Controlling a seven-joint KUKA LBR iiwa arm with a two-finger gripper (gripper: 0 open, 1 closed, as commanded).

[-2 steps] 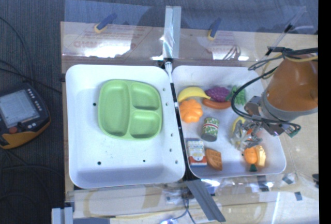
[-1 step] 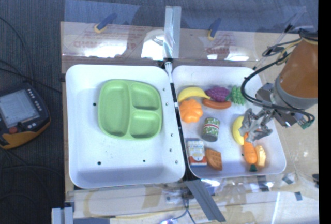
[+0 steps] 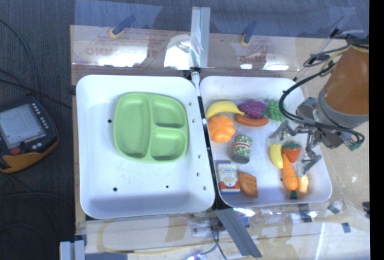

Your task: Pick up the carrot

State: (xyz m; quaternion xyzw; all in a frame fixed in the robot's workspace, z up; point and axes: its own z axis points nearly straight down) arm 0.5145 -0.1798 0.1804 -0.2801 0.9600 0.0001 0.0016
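Two white bins (image 3: 90, 151); one green tray (image 3: 150, 126) in the left. One carrot (image 3: 290, 181), lower right of frame in the right bin: orange, tapered, green end. Pincer (image 3: 298, 143) above it; opening can't tell.

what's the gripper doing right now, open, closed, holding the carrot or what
Gripper: over the right bin, just above the carrot; open or closed cannot be told, and no hold on the carrot is visible.

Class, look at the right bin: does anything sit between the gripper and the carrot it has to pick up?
Nothing visible does. The gripper hangs in the right bin directly over the upper end of the carrot. The closest neighbours lie beside the carrot, not over it: a small yellow piece to its left and a strawberry at its top.
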